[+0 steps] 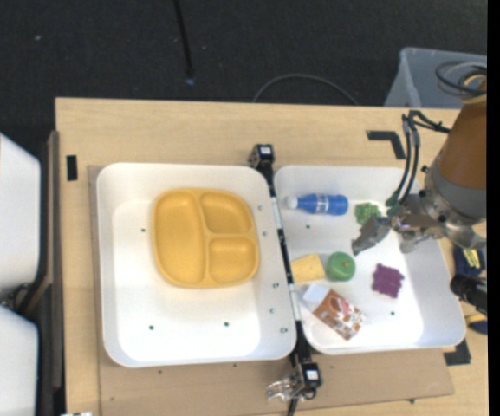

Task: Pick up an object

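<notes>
Objects sit loose in right bin [423, 319], none held. Gripper [386, 235] hangs over that bin, fingers [366, 236] spread apart, nothing between them. Light green piece [368, 211] just beside the left fingertip; green round thing [341, 266] below it, purple lump [388, 279] to its right. Yellow block [308, 268] touches the green round thing. Blue bottle [320, 204] lies on its side near the back wall. Snack packet [338, 314] near the front. Left bin [128, 319] holds yellow divided tray [204, 236].

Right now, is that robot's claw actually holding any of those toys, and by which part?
Nothing is held. The two-finger gripper hangs open above the right white bin, between the green leafy toy and purple bumpy toy.
</notes>
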Tool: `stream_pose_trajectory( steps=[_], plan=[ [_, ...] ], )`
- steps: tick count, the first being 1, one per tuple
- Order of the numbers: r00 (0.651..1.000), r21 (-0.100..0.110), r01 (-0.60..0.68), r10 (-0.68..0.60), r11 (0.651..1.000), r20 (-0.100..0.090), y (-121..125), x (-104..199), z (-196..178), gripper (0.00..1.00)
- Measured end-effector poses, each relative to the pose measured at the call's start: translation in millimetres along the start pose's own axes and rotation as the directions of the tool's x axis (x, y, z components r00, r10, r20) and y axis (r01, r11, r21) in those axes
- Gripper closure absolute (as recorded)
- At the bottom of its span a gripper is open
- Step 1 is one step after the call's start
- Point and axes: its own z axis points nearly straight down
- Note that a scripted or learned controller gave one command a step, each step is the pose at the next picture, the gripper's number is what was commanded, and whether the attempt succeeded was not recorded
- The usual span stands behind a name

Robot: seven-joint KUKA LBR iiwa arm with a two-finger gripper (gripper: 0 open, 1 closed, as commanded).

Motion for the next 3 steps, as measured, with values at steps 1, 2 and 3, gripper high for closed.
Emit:
stream_pose_trajectory(
  steps=[1, 2, 3],
  plan=[
    [1.0, -0.008, 0.002, -0.002, 1.0, 0.001, 1, 0, -4, 0.0],
    [1.0, -0.006, -0.001, 0.001, 1.0, 0.002, -1, -2, 38, 0.0],
    [1.0, -0.005, -0.002, 0.002, 1.0, 0.002, -2, -11, 98, 0.0]
  ],
)
